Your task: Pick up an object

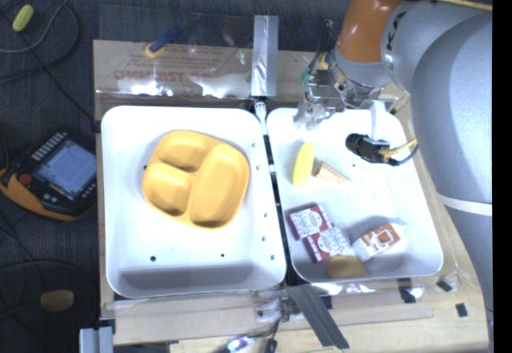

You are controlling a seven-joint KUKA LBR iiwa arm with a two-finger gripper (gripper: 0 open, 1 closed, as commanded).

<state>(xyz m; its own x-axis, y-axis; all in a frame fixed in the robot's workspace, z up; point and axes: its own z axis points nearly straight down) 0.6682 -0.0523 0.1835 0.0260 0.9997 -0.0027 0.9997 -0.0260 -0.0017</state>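
The tool point(314, 113) hangs over the far left corner of the right bin point(384, 191), above the bin floor and touching nothing. Whether it is spread or pressed together cannot be told from this angle. Nothing is in its hold, so the pick is not yet made.

The likeliest target, judging by closeness, is the yellow piece point(302, 163) lying just nearer than the tool, against the bin's left wall, with a tan wedge point(329, 173) touching its right side. That wall may crowd a grasp. Further toward the near edge lie two red-and-white packets point(318, 233), a small orange carton point(378, 241) and a brown lump point(346, 266), bunched together. The left bin point(128, 247) holds a yellow divided dish point(196, 178).

The surface point(112, 55) is a tan board, with a clear plastic bag point(192, 71) along its far side. Around it lies dark carpet point(48, 95), with a handheld controller point(58, 175) on the left.
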